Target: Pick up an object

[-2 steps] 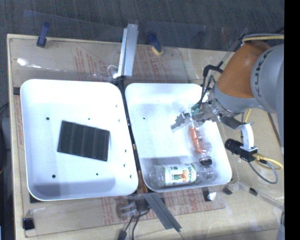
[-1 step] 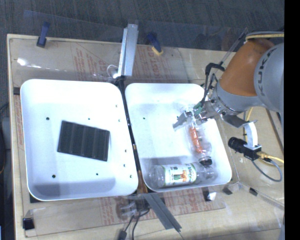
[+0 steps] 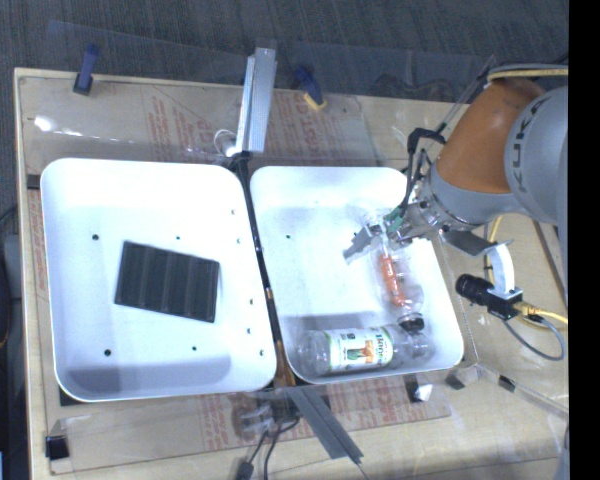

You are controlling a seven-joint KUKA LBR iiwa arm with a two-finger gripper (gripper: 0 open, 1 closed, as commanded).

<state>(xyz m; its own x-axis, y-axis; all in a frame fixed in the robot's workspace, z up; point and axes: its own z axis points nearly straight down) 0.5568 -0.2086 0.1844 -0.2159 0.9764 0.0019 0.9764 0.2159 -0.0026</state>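
In the right bin (image 3: 300, 268), a clear plastic bottle (image 3: 365, 351) with a green and orange label lies on its side along the front wall. A smaller clear bottle (image 3: 395, 283) with orange contents and a black cap lies by the right wall, pointing front to back. My gripper (image 3: 372, 236) hangs low over the right bin, just beyond the small bottle's far end, reaching in from the right. I see nothing held in it. A black ribbed rectangular pad (image 3: 168, 281) lies flat in the middle of the left bin (image 3: 90, 198).
A metal bar (image 3: 255, 103) stands at the back between the bins, and another (image 3: 325, 430) juts out at the front. Blue clamps (image 3: 85, 71) (image 3: 308, 85) hold the back edge of the bench. The arm's orange band (image 3: 480, 143) hovers over the right bin's back right corner.
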